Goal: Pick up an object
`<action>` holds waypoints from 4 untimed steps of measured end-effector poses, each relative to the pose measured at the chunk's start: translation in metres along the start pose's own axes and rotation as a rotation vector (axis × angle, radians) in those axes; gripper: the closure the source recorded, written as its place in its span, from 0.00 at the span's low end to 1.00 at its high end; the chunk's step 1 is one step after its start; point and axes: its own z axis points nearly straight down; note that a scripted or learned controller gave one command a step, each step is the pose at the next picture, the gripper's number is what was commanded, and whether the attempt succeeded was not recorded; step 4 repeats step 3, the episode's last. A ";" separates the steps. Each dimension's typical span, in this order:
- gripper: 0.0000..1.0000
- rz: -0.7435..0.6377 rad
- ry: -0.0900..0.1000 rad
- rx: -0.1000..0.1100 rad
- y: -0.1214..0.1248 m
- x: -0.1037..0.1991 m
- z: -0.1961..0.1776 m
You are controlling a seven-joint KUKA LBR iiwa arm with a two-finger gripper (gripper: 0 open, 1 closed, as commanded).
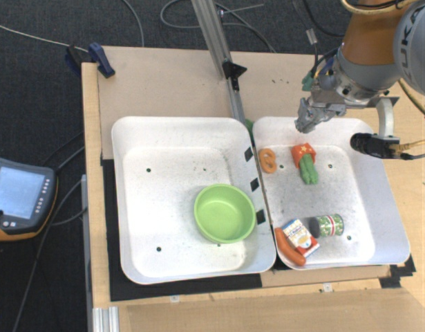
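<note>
Above the far edge of the right shallow white plastic bin [378, 247], the grey metal end effector [307, 122] hangs from the grey arm with the orange band [378, 19]; how far it is open cannot be told from this slanted view, and nothing is seen in its grasp. Just below it, near the bin's far edge, a small red block [303, 152] touches a green ridged toy vegetable [309, 171]. An orange ring-shaped toy [268, 160] lies by the bin's left wall. Near the bin's front left corner, a small white and blue carton [299, 232] rests against an orange sausage-shaped toy [288, 249], with a small green-labelled can [327, 225] on its side just beside the carton. On the left shallow white plastic bin [129, 185], a light green round plastic bowl [224, 214] sits upright near the right wall. Both bins rest on the pale wooden counter [164, 81].
</note>
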 end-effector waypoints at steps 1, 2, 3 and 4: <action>1.00 -0.002 0.001 0.000 0.013 0.052 0.007; 1.00 -0.002 0.001 -0.001 0.012 0.105 0.002; 1.00 -0.002 0.000 0.001 0.010 0.160 0.023; 1.00 -0.002 0.000 0.001 0.010 0.160 0.023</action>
